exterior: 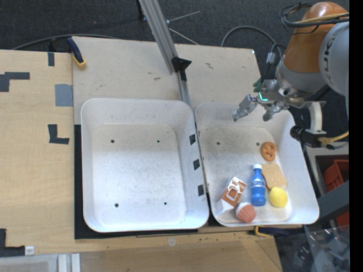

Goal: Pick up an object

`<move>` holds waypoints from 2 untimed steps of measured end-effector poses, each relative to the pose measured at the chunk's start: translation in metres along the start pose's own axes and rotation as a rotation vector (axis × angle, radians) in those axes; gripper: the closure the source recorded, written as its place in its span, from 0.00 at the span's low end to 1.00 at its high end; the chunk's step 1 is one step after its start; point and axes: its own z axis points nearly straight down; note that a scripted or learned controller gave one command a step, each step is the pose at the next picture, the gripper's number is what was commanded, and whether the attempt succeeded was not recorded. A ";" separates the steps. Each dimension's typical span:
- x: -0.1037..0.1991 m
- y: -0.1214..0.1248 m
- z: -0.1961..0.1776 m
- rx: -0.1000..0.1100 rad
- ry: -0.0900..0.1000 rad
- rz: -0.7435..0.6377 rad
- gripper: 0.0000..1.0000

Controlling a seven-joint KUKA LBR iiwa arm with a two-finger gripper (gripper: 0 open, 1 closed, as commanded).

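Observation:
My gripper (254,110) hangs open over the far edge of the right bin (227,135), with nothing between its two spread fingers. Well below it, in the bin's near right corner, lie several small objects: an orange knobbly piece (268,149), a tan sponge-like block (274,175), a blue bottle with a white cap (258,186), a yellow lemon (278,197), an orange-and-white carton (233,192) and a reddish round fruit (245,212).
The left bin (136,163) stands beside the right one, sharing a middle wall. A slanted metal pole (164,38) rises behind the bins. Cables and the arm's grey-orange body (315,44) fill the upper right. A yellow-handled clamp (76,52) sits on the bench's far left.

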 end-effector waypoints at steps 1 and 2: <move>0.000 0.001 -0.003 -0.005 -0.001 -0.001 0.00; 0.002 0.005 0.042 0.000 -0.002 -0.001 0.00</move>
